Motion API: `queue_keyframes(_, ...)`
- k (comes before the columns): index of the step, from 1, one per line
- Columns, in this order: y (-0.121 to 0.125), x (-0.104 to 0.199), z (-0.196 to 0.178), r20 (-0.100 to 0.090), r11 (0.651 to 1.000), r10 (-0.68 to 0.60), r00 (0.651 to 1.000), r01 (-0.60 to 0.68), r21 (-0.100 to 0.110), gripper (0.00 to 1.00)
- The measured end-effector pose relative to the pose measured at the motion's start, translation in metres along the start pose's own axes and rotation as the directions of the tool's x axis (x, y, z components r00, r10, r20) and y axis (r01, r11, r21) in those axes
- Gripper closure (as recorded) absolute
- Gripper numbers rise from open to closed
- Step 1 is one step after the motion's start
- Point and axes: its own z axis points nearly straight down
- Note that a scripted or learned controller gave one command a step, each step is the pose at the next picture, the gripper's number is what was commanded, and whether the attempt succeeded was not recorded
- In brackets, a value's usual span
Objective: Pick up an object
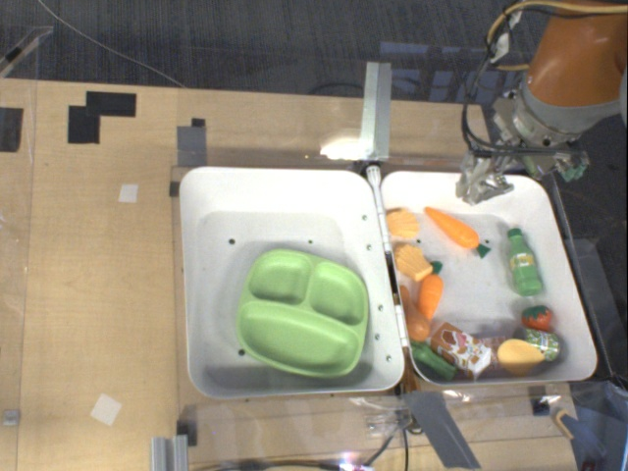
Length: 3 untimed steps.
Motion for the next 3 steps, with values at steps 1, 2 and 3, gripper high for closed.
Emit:
queue_keyframes(1,0.001,0.002,0.006,-0.009,1.000,0.001,1.000,-0.001,-0.007,0.00)
queue_keyframes(2,-0.006,0.014,0.136,-0.005,0.999,-0.032,0.999,0.032,-0.005,0.00)
queue_keyframes(3,-0.006,0.010,0.122,0.005,0.999,-0.034,0.999,0.034,0.000,1.00)
